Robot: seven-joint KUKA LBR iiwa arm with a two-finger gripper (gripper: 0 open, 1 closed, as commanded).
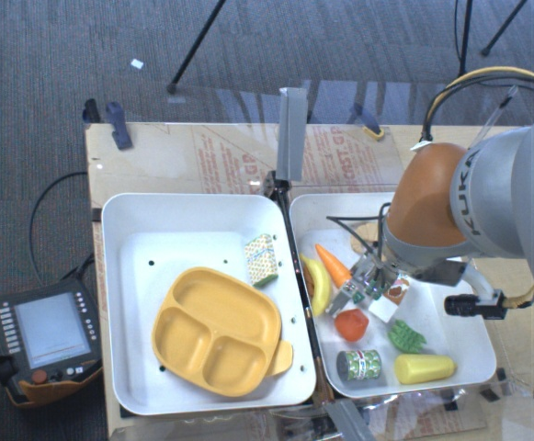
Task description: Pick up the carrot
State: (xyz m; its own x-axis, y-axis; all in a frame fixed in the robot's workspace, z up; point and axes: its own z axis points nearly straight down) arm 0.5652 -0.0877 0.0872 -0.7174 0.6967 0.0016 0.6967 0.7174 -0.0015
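Because the carrot [333,265] lies just beside the end effector [362,292], flanked by banana [319,285] and tomato [350,324], a misaligned closure may seize a neighbour; finger state cannot be told.

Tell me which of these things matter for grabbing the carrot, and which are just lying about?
For the job: carrot, pincer, right bin.

Lying about: banana, tomato, can, green toy, yellow pepper, yellow tray, small carton, left bin.
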